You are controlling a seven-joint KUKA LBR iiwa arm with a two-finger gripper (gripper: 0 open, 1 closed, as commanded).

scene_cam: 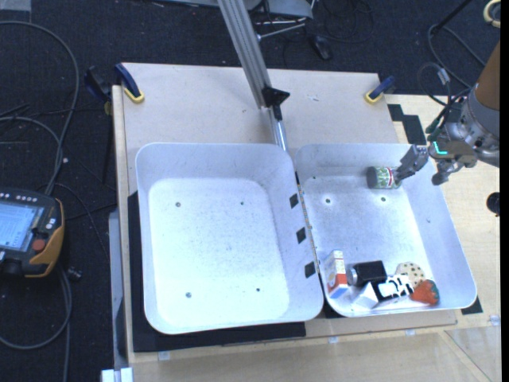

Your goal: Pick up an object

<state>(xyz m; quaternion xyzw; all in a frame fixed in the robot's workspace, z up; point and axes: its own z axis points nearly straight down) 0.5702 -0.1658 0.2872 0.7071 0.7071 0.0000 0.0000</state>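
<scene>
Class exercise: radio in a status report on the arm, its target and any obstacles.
Tool at right bin's far edge. Small can lying beside it, not visibly gripped. Other items piled at near corner, well apart.

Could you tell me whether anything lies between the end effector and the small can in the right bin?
Nothing visible does. The end effector is at the right bin's upper right rim, and the small can lies just to its left in the view. The other items are clustered at the near edge.

A pale wooden table (207, 110) carries the left bin (215, 237). Yellow-and-blue clamps sit at its far corners, one left (130, 86) and one right (379, 90). A slanted aluminium rail (246, 42) crosses above the table. On the dark floor at left lie a teach pendant (28, 233) and black cables (48, 126).
</scene>
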